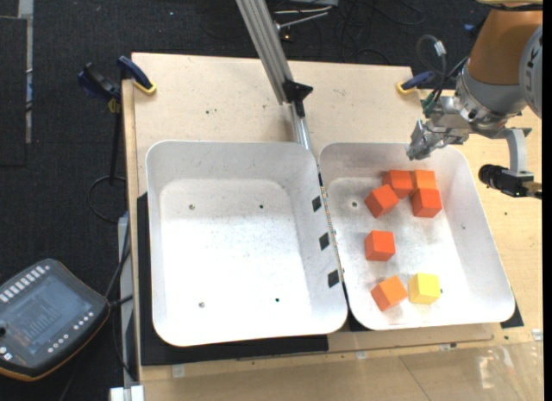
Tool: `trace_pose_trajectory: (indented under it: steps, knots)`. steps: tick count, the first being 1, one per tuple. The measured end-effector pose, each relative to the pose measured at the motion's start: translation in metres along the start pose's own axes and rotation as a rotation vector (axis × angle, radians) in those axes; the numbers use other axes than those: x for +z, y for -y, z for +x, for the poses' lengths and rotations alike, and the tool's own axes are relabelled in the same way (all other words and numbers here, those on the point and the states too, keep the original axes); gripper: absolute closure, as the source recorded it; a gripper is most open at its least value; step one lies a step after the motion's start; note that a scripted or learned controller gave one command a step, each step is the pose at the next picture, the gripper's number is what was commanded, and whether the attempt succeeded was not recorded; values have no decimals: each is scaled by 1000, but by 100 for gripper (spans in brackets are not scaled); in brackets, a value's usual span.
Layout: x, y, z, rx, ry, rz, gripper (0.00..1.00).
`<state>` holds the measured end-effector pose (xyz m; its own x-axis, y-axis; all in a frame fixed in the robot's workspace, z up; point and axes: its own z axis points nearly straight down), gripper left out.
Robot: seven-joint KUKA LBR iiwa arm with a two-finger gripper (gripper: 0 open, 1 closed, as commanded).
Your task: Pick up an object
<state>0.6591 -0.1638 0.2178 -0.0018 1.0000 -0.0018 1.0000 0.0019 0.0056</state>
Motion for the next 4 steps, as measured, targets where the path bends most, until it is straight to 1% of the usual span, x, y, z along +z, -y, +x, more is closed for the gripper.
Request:
trace_pose_trajectory:
  steps: [1, 2, 3, 4]
  knots:
    - [-7, 4, 54, -6, -4, 5, 100]
    - [-1, 18, 113, -7, -4, 7, 100]
    - [2, 44, 164, -6, -4, 9, 100]
    - [-8, 53, 223, -7, -4, 5, 100]
